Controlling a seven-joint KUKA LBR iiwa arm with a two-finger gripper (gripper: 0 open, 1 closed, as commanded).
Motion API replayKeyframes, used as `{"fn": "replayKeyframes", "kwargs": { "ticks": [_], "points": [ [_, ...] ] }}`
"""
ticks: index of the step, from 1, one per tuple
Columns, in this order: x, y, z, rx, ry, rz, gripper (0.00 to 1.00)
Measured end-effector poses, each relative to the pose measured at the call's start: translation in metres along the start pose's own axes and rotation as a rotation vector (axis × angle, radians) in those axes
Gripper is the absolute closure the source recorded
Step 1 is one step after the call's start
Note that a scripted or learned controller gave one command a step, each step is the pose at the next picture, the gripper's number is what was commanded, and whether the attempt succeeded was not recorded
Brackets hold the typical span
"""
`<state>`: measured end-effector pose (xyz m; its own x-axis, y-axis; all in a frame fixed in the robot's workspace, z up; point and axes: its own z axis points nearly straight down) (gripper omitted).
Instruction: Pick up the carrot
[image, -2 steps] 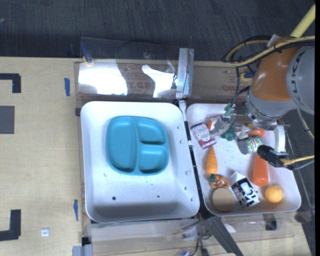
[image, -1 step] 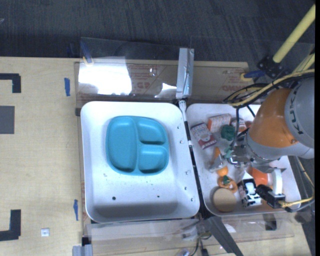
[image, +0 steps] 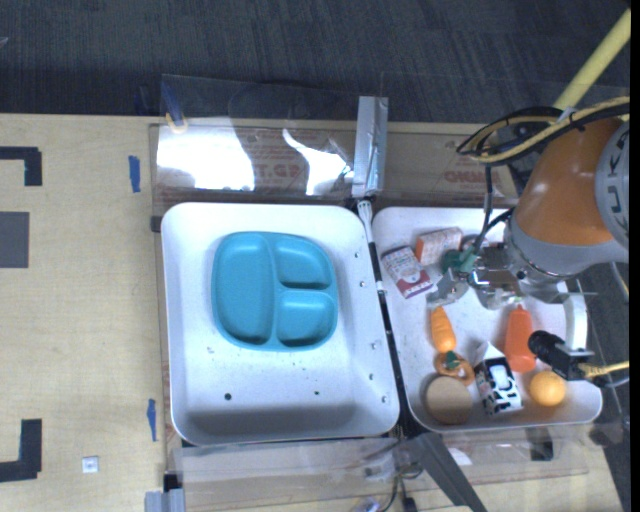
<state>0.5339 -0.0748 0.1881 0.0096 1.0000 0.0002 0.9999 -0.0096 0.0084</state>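
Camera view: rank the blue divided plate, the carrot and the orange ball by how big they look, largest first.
1. Blue divided plate, by far the largest.
2. Carrot.
3. Orange ball, slightly smaller than the carrot; close, and partly hidden.

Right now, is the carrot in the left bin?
No. The carrot lies in the right bin; the left bin holds a blue tray.

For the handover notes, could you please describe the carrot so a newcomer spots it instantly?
Look in the right-hand white bin. Near its middle lies the carrot, a small orange cone, just left of the claw. Unlike the round orange fruit nearby, it tapers.
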Motion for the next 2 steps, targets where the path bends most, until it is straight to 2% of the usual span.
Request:
{"fn": "replayKeyframes", "kwargs": {
  "ticks": [1, 2],
  "points": [
    [-0.068, 0.006, 0.073, 0.015, 0.000, -0.094, 0.00],
    [-0.022, 0.007, 0.100, 0.003, -0.004, -0.252, 0.00]
  ]
}}
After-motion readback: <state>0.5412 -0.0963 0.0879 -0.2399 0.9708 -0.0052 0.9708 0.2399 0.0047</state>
